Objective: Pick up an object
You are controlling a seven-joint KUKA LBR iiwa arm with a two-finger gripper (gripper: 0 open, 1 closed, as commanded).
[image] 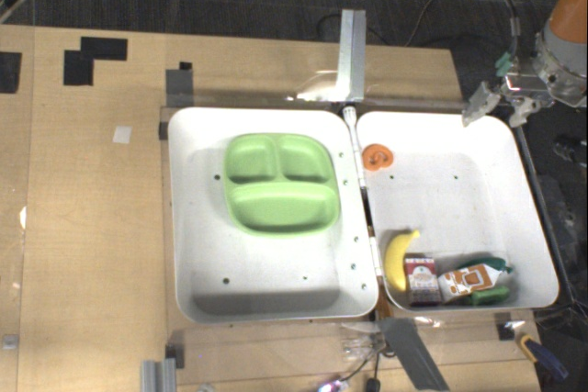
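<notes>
Near me, along the right bin's [514, 151] near wall, lay the banana [397, 259], a small red box [421, 279] and a carton [470, 278], crowded together; the banana's free left side seemed safest. Farther off, my gripper [496, 105] hovered at the far rim, fingers apart, holding nothing

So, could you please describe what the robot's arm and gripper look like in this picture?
The arm enters at the upper right: an orange band sits above a grey wrist section. Below it, the gripper is pale metallic grey with small teal-green fittings on its body, and it ends in light-coloured fingers. Thin dark cables run alongside the wrist.
</notes>
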